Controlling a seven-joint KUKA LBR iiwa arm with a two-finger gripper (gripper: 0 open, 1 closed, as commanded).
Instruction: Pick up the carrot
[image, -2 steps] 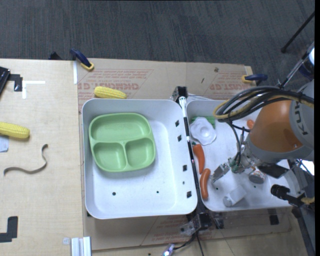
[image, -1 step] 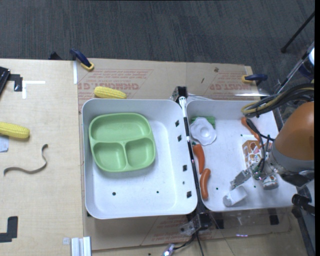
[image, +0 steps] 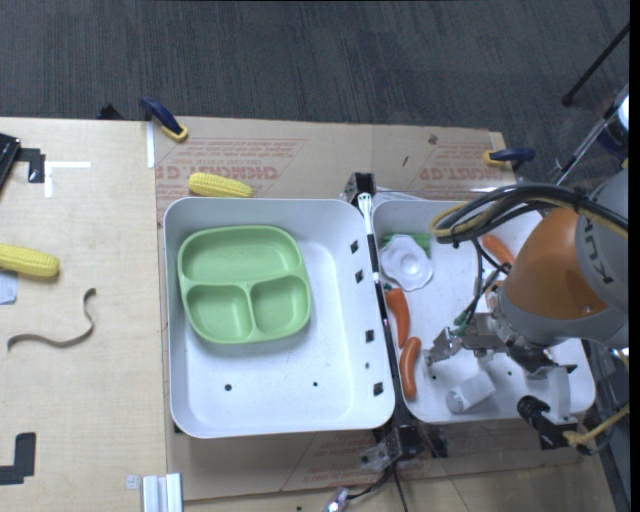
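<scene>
The big grey and orange arm (image: 560, 270) covers most of the right bin (image: 425, 408), so much of the bin's floor is hidden. The picture's right edge cuts the arm off. The tool (image: 470, 372) sits low under the arm, and its fingers are too jumbled with cables to tell if they are apart or together. An orange thing (image: 496, 247) pokes out behind the black cables (image: 480, 215); only a bit shows, so it is hard to say what it is. A green thing (image: 418, 240) peeks out behind the white cup (image: 408, 264), mostly hidden. A black tripod leg (image: 598, 62) is cut off at the top right corner. A black part (image: 8, 158) on the surface is cut off by the left edge.
</scene>
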